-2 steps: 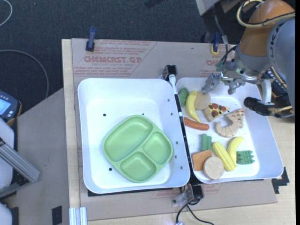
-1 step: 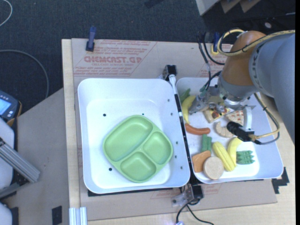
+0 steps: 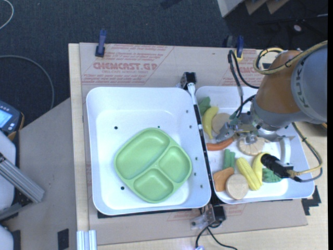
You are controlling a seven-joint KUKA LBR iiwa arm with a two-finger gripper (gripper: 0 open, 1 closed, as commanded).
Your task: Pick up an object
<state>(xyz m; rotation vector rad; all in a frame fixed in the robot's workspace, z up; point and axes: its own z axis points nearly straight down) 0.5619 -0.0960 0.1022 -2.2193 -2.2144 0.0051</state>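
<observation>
Here, nearest the camera, the right bin (image 3: 299,189) holds toy food: a round cracker (image 3: 237,186) at 6 o'clock, corn (image 3: 248,173) just above it, a carrot (image 3: 218,145) at 9 o'clock. The left bin (image 3: 99,139) bears a green plate (image 3: 152,163). Farther back, the gripper (image 3: 240,132) hangs low over the pile's 11 o'clock; jaw state cannot be told. Judged step: descent to grasp; next, closing squarely on one item.

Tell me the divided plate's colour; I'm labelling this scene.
Light green. The plate shows best in the camera view, in the left bin.
</observation>
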